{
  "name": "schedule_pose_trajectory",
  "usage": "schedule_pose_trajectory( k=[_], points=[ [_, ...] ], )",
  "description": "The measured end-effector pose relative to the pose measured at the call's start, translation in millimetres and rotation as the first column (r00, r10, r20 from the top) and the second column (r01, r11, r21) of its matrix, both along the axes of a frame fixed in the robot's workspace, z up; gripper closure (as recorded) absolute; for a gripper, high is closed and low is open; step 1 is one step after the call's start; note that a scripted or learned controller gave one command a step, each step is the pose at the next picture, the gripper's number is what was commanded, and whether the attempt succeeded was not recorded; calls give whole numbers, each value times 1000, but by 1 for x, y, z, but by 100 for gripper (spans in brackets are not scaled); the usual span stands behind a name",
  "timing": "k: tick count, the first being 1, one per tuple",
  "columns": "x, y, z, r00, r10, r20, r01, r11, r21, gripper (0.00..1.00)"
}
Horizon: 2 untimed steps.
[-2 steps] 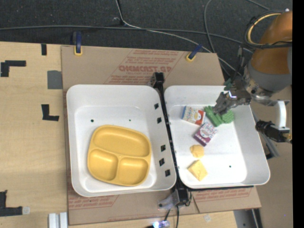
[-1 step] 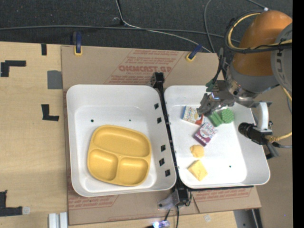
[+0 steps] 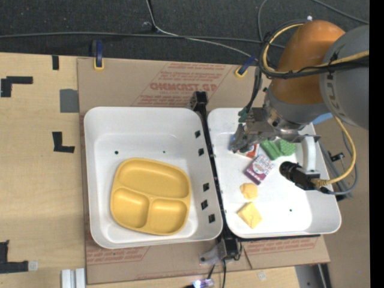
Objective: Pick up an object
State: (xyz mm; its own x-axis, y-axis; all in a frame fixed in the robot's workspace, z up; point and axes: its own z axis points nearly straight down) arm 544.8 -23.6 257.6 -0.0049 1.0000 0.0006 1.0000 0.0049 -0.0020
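While the bench is surveyed from left to right, the shallow white left bin (image 3: 96, 161) is noted first; it holds a yellow plastic tray with three compartments (image 3: 150, 195), lying flat toward the bin's lower half. A row of black clips runs down the seam between the bins.

Just beyond the seam, the shallow white right bin (image 3: 324, 221) holds several small items. A small rounded yellow piece (image 3: 249, 190) lies near the bin's middle, and a yellow wedge-shaped block (image 3: 250, 215) lies just below it, the two apart. A purple-and-white packet (image 3: 260, 167) lies tilted above them, and a green ridged object (image 3: 278, 147), partly hidden under the arm, sits beside the packet's upper right.

The two-finger gripper (image 3: 243, 141) of the grey arm with the orange band (image 3: 309, 59) hangs over the bin's upper left part, near the packet. Whether its fingers are spread or closed cannot be told, and nothing is seen between them. Cables loop around the wrist.
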Motion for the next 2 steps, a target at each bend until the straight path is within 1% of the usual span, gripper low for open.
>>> schedule_pose_trajectory(
  k=[1, 2],
  points=[
    [4, 58, -14, 1000, 1, -1, -1, 1000, 0, 100],
    [-4, 120, -28, 1000, 2, -2, -2, 1000, 0, 100]
  ],
)
